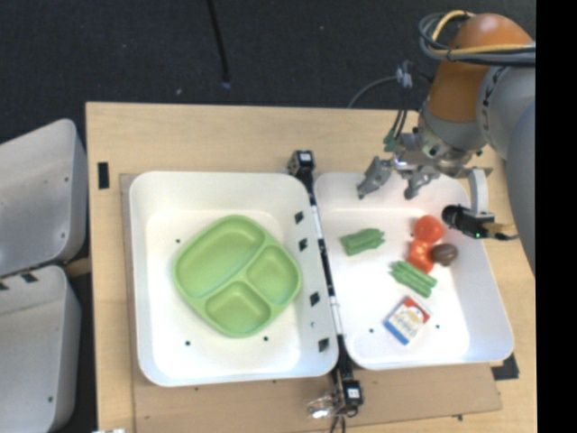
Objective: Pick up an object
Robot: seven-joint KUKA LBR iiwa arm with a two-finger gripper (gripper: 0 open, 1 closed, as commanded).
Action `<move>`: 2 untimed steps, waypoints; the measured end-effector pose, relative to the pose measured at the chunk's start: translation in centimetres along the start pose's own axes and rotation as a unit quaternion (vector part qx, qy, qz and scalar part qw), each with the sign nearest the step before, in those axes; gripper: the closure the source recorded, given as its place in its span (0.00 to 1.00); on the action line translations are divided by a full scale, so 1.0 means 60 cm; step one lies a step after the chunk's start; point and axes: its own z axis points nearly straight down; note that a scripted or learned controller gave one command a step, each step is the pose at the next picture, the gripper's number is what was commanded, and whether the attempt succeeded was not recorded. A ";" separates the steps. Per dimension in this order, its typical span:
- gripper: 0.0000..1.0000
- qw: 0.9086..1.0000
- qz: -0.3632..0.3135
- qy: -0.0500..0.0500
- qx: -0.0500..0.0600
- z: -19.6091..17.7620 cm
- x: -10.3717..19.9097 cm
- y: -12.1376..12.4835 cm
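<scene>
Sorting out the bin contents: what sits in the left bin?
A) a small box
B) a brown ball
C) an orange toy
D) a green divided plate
D: the green divided plate lies alone in the left bin.

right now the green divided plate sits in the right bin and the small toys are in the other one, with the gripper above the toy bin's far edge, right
Not quite. The camera view shows the green divided plate in the left bin, not the right. The small toys, such as the green piece, lie in the right bin, with the gripper above its far edge.
</scene>
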 end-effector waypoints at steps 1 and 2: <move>0.00 1.000 -0.001 0.000 -0.007 -0.016 0.000 0.005; 0.00 1.000 -0.002 -0.001 -0.006 0.061 0.012 0.003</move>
